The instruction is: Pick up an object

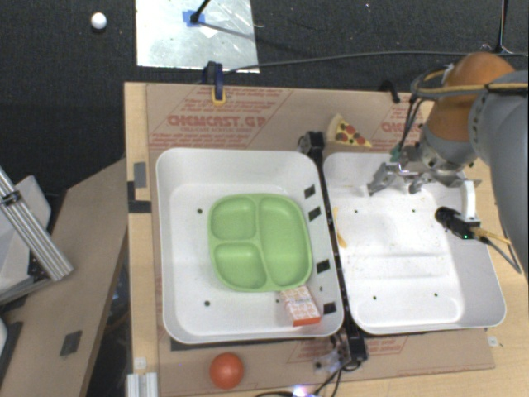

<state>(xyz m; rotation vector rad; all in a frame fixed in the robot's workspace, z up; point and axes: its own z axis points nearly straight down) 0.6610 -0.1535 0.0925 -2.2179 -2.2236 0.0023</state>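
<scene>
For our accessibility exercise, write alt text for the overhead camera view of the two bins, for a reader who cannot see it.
A grey robot arm with an orange band reaches from the right, its gripper over the right white bin. The left bin holds a green divided plate and a small red-and-white packet. A toy pizza slice and an orange ball lie outside the bins on the bench.

Left bin (178, 246): green tray (259, 241), small box (298, 305) at near edge.
Right bin (463, 304): my gripper (395, 176) over far end (nothing between fingers).

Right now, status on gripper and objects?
Gripper over right bin, nothing held. Plate and box in left bin. Path clear.
</scene>
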